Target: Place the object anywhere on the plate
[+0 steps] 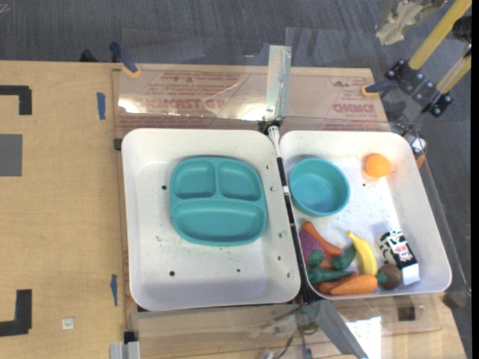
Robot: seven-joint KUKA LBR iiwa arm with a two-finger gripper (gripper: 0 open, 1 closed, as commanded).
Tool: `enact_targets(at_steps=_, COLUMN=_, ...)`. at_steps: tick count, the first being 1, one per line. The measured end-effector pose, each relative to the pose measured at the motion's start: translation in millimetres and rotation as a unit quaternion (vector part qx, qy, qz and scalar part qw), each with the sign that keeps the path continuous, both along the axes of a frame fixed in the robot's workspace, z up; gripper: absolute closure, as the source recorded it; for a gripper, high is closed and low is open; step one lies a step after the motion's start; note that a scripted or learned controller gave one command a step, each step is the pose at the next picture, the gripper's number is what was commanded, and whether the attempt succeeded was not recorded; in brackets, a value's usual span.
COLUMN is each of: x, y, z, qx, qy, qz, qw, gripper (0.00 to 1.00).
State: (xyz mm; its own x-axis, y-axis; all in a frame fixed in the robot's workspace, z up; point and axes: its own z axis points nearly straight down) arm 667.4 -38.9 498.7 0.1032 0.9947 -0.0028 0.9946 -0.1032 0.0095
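Currently on the worktop [60, 200], listed left to right:

1. Left bin [142, 275]: white, shallow. Holds one teal plate [218, 200] with three compartments, two small at the far side and one wide at the near side. Nothing lies on the plate, so the task is judged not yet done.

2. Right bin [430, 223]: white, touching the left bin along the middle seam. Contents:
- teal bowl [319, 186], far left corner, just beside the seam;
- purple toy vegetable [318, 238], near the bowl, lying at a slant;
- green toy pieces [329, 266], in the near cluster;
- carrot [353, 284], long axis left to right, along the near wall;
- banana [364, 251], long axis roughly far to near, touching the cluster;
- brown piece [388, 277], at the carrot's right end;
- orange ball [378, 164], far side, well apart from the rest;
- black-and-white figure [397, 254] on a white block, near right.

3. Pincer: whether open or closed cannot be told.

Note on the coming move: which object is meant is not stated; every candidate lies in the right bin, on the arm's own side of the seam. Any of them must travel left across the seam to reach the plate. The ball stands free; the clustered pieces look harder to grasp singly.
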Motion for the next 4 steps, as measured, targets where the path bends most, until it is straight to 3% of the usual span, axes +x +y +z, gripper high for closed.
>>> enact_targets(at_steps=4, x=2, y=9, z=46, qx=-0.0044, qy=-0.010, qz=0.008, qw=0.9999, gripper=1.00)
